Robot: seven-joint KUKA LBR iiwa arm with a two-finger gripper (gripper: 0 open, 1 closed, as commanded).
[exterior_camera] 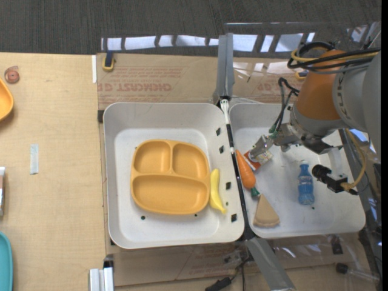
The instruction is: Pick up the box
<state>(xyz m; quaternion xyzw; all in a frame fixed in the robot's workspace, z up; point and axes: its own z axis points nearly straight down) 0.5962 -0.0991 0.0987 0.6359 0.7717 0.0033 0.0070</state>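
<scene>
My gripper (262, 152) is low in the right bin (339, 223), fingers pinching a small box (264, 156) just above the carrot (245, 170), lift looks viable

Orange divided plate (170, 177) and banana (216, 190) in my left bin (115, 162), carrot (245, 170), blue bottle (305, 184), tan wedge (265, 213) in my right bin (339, 223)

Teal dish (5, 265) and orange bowl (3, 100) cut by left edge, tool (262, 152) blurred

Orange divided plate (170, 178), yellow banana (216, 191), orange carrot (245, 170), blue bottle (305, 185), white bins (115, 180)
</scene>
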